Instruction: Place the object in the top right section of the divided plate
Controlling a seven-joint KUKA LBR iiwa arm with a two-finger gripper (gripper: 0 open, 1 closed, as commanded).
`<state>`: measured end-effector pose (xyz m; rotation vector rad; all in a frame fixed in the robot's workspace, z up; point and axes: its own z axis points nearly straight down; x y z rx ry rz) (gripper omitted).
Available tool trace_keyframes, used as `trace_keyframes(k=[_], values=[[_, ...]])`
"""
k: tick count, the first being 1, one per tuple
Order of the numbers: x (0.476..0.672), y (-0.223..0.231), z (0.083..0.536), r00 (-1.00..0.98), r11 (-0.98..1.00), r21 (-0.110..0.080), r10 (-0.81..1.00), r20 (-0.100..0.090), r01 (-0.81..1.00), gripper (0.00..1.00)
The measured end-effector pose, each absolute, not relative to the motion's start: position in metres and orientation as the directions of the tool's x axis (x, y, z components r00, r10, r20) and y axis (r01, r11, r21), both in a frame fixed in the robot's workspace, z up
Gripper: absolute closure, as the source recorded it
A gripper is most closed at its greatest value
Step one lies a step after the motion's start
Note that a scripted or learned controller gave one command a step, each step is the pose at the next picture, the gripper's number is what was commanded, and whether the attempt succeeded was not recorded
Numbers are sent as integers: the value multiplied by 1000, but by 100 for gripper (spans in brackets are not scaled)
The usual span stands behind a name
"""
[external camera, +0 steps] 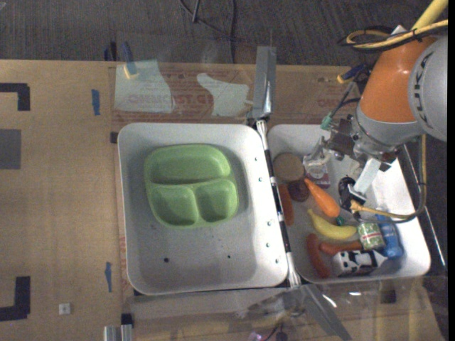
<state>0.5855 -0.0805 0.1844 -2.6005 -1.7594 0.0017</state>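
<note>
Nearest the camera, a black-and-white toy is lying in the right bin below the claw, alongside one banana, one carrot and two sausages. Left of the claw, one green divided plate is sitting alone in the left bin. I cannot tell the claw's state.

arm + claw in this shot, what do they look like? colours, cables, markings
The arm is grey with a broad orange band and dark lettering at its right edge. Yellow and black cables loop over it. The claw is a cluttered grey metal assembly with a white piece alongside.
</note>
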Motion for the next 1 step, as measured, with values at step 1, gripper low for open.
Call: trace_keyframes(k=[1], values=[[586,-81,194,374,-374,-2,927,0,927,100]])
